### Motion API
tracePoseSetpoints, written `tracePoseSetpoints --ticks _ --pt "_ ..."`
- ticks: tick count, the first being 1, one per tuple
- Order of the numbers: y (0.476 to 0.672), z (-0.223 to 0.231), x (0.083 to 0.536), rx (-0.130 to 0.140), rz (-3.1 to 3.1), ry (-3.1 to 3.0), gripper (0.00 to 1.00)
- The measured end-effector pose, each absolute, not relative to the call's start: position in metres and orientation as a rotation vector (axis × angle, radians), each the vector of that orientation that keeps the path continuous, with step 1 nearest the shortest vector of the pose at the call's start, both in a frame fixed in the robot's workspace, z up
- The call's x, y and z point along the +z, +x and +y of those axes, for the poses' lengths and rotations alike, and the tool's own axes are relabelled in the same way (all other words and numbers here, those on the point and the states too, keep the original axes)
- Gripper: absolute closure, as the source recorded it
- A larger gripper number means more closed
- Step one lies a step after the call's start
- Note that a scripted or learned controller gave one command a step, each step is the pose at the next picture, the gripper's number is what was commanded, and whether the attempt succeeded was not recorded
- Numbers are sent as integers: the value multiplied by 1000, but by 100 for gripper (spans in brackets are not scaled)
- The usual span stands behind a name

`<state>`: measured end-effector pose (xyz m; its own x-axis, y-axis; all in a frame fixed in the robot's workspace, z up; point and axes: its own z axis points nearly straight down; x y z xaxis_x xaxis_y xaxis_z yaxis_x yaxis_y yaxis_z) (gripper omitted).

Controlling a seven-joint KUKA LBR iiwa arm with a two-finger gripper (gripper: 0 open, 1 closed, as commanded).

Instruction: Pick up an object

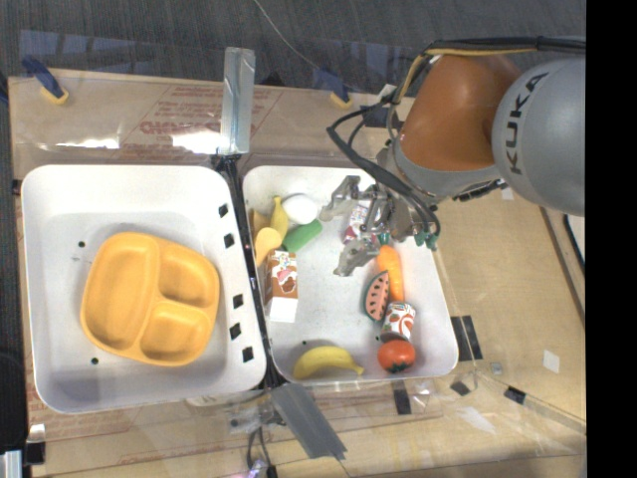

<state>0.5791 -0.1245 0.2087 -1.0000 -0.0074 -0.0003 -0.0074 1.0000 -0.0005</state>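
One banana (325, 361), one tomato (396, 355), two bins (45, 197)

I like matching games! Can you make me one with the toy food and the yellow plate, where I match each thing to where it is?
Things:
1. yellow divided plate
2. banana
3. tomato
4. carrot

Places:
A. near front corner of the right bin, next to a small can
B. alone in the left bin
C. just below the gripper, beside the watermelon slice
D. along the front wall of the right bin, left of the tomato

Pairs: 1-B, 2-D, 3-A, 4-C
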Motion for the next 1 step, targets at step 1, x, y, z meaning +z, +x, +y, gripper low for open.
tracePoseSetpoints --ticks 1 --pt "591 -187 157 1 3144 -75 0"
